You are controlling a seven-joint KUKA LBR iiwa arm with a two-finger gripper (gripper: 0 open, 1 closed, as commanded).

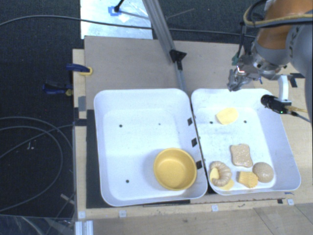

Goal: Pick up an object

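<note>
End effector above right bin

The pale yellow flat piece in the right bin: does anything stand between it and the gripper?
Nothing visible does. The gripper is above the right bin's far edge, and the pale yellow flat piece lies alone on bare floor below it.

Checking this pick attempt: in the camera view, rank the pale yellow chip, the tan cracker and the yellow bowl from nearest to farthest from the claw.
The claw hangs over the right bin's far rim.
1. Pale yellow chip: right bin, far half, just below the claw.
2. Tan cracker: right bin, near half.
3. Yellow bowl: left bin, near right corner.
</note>
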